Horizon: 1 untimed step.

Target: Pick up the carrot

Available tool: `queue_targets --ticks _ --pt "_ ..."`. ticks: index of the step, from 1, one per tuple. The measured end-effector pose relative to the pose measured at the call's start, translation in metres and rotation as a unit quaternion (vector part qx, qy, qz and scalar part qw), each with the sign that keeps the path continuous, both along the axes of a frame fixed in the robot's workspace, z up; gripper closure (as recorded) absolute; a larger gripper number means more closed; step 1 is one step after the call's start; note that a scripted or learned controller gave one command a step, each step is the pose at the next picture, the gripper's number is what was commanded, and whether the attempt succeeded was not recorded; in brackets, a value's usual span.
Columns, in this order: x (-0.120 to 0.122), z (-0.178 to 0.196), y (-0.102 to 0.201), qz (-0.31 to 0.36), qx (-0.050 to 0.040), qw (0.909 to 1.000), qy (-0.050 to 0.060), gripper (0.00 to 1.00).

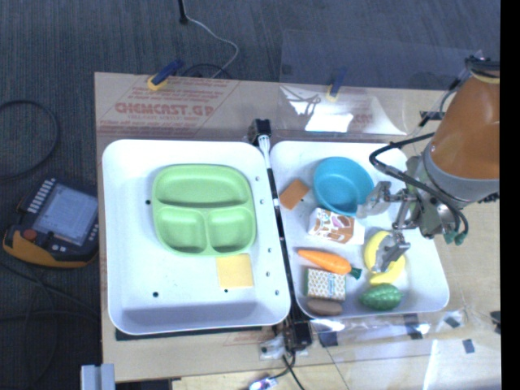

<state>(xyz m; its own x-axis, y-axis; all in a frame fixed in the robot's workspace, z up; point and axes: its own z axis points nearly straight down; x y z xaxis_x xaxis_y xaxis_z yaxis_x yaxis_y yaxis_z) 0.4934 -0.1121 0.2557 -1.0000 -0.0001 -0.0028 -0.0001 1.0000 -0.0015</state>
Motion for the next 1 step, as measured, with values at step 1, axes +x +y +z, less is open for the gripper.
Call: queue_targets --ticks 1 --pt "0.0061 -0.1134 0.0188 0.044 0.0022 0.9990 0.007 0.00"
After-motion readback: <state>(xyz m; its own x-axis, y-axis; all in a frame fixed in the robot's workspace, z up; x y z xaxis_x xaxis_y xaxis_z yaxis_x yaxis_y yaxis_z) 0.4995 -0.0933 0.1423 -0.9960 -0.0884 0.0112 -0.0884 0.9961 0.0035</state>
